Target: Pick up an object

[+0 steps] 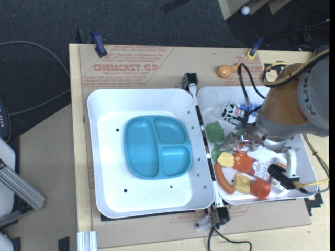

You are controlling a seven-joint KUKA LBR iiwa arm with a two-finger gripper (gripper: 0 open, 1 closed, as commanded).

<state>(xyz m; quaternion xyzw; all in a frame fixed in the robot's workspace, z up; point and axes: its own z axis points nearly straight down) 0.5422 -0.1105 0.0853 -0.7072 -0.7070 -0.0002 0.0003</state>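
The right bin point(209, 99) holds a heap of toy food: a green leafy piece point(214, 132), a yellow piece point(225, 160), an orange sausage point(223, 178), a red-and-white packet point(250, 164), a yellow cheese block point(242, 183), a red tomato point(260, 189) and a black-and-white cow-pattern item point(230, 111). My gripper point(242, 138) is low over the heap, just right of the green piece and above the yellow one. The wrist and orange band hide its fingers. I see nothing lifted.
The left bin point(104, 114) holds a blue divided plate point(157, 146). A black clamp point(190, 80) sits at the top of the divider between the bins. An orange ball point(224, 71) lies on the cardboard behind the right bin. Cables loop over the right bin's far edge.
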